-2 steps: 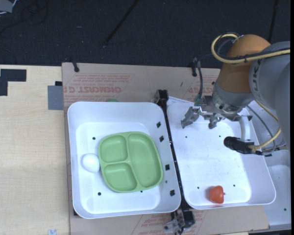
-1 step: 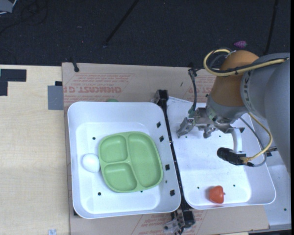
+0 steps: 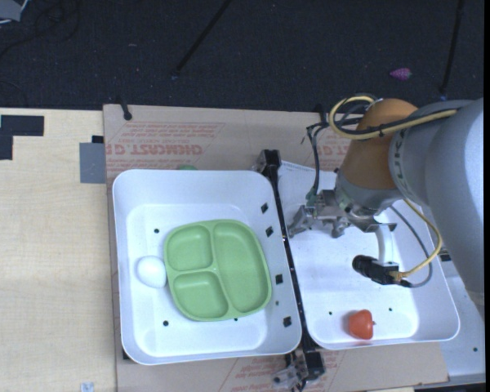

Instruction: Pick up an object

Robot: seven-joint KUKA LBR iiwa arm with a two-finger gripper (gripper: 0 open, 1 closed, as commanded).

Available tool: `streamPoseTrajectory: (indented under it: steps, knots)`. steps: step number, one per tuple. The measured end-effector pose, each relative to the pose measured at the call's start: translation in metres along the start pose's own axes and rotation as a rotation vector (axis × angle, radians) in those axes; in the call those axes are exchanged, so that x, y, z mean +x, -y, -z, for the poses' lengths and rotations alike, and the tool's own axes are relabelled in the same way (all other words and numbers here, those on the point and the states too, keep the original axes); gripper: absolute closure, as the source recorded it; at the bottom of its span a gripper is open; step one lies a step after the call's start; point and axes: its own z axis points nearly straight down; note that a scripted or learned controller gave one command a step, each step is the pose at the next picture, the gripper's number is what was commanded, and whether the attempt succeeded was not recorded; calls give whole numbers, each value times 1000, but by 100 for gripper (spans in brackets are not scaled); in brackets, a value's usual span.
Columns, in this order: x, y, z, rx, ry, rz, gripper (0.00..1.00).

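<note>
Grey metal marks our claw (image 3: 331, 219), hanging low in the upper-left part of the right bin (image 3: 429, 321), just beside the divider where the two bins meet. We cannot tell how the claw is set; the wrist above hides it, and we see nothing held there. Nearest to it, a little lower and to the right, a black fitting (image 3: 376, 269) on a cable hangs off the arm (image 3: 425, 162), apart from the claw.

Further down from the claw, near the bin's lower wall, lies a small red object (image 3: 360, 324), seemingly a tomato or strawberry, loose on the white floor and well apart from the claw. We judge it the likeliest thing to pick in this bin, and the claw would need to travel down and slightly right to reach it.

Left of the claw, across the divider, the left bin (image 3: 126, 300) holds a green divided plate (image 3: 217, 269) lying flat, with a white egg (image 3: 151, 271) touching its left rim. Both bins sit on cardboard (image 3: 163, 141) laid over the tabletop (image 3: 41, 251), presumably to keep them steady.
</note>
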Motion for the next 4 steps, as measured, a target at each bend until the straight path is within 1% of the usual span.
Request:
streamPoseTrajectory:
  steps: [1,2,4]
  knots:
    - [-1,0,12,-2,0,-4,100]
    - [-3,9,69,-9,1,-6,100]
    - [-8,11,160,-9,1,1,100]
